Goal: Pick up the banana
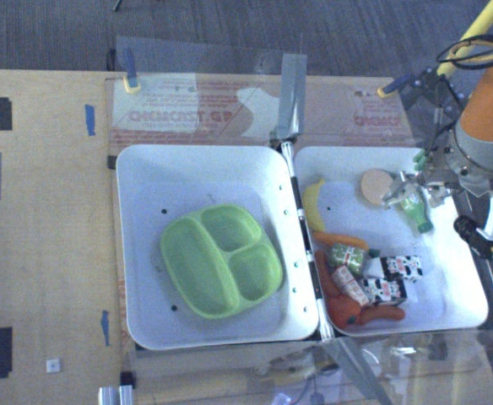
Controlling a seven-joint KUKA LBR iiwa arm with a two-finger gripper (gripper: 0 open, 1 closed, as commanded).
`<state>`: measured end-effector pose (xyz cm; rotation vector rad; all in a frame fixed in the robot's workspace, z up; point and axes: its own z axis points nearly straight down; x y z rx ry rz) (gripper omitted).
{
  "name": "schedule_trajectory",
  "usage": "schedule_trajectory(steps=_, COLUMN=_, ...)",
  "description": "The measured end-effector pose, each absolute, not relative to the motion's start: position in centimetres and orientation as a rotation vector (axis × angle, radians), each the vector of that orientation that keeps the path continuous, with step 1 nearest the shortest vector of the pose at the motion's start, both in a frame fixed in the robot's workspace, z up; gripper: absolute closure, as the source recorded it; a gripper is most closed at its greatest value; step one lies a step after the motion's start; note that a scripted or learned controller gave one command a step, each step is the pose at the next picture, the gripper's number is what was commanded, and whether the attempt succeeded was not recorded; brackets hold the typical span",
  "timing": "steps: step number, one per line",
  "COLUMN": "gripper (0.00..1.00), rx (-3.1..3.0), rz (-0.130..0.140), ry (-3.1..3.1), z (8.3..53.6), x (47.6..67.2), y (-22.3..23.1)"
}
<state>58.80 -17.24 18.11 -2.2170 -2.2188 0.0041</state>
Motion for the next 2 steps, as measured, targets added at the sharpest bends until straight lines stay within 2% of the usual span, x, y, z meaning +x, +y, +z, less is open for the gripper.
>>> schedule_trajectory(steps=1, gripper=0.00, rx=-2.872, rz=0.010, ry=-1.269, z=22.6, x=59.3, y=-8.9)
schedule_trajectory(steps=2, gripper=0.00, rx=-3.048, rz=0.016, ry=-0.747, z=18.0, x=58.5, y=-4.1)
